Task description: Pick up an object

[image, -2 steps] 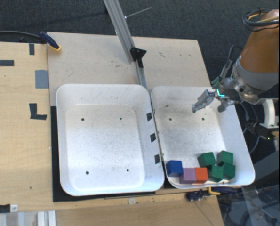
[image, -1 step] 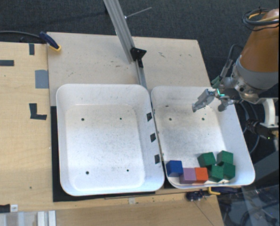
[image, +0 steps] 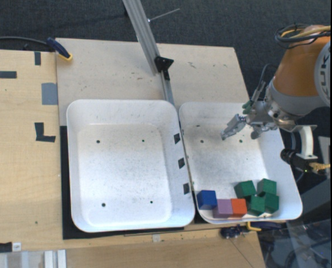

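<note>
The arm [image: 302, 71] comes in from three o'clock, its orange band bright above the wrist, and the gripper [image: 228, 133] hangs over the right bin [image: 221, 155], up toward that bin's twelve o'clock end. The fingers [image: 232, 128] point out toward nine o'clock, low over bare white floor. Nothing sits between them. Whether they stand apart or together, I cannot tell from this slant; they read as one grey wedge.

Now the blocks. They are all bunched at the right bin's six o'clock end, well apart from the gripper. The blue block [image: 207, 199] sits at the nine o'clock side of the bunch, close to the bin's wall. Just beside it, toward three o'clock, is the purple block [image: 225, 207], and touching that, the orange block [image: 239, 206]. Beyond them, toward four o'clock in the bin, the green blocks [image: 258, 195] crowd together, several of them, edges touching; how many exactly is hard to count.

The left bin [image: 124, 166] lies at nine o'clock of its neighbour, the two rims meeting along the middle. A grey metal rail [image: 145, 35] slants down from twelve o'clock to the junction between the bins. Up at ten o'clock on the bench, a blue and yellow clamp [image: 59, 48] lies at the end of a black cable.
</note>
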Controlling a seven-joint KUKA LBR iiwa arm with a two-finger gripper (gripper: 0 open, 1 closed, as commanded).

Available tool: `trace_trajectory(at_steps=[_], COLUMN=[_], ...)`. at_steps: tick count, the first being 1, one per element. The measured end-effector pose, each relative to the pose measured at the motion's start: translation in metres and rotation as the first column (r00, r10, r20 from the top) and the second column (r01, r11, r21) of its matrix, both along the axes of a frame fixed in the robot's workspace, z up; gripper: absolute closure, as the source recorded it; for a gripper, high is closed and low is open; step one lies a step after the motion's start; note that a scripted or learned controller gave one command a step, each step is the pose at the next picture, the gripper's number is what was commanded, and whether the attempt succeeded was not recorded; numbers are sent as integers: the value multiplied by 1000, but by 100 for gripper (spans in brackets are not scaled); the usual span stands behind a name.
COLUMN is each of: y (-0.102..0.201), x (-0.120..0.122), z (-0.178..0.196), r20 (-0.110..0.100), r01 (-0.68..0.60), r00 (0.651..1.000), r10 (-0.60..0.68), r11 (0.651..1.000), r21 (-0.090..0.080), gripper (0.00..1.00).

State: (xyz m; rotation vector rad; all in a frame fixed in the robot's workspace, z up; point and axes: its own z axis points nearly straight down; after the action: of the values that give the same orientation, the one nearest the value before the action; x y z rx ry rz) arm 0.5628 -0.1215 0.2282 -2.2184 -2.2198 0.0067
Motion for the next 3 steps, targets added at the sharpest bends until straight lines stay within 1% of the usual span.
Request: trace_trajectory(at_steps=[1, 2, 3], y=[1, -6, -5], x=[-4, -7, -5], z=[-65, -126, -113], r20=[-3, -3, 2], r01=[0, 1, -1], r00=[1000, 1000, 1000], r10=[0, -1, 1], r11=[1000, 1000, 1000], r21=[1, 1, 2], gripper=[0, 0, 100])
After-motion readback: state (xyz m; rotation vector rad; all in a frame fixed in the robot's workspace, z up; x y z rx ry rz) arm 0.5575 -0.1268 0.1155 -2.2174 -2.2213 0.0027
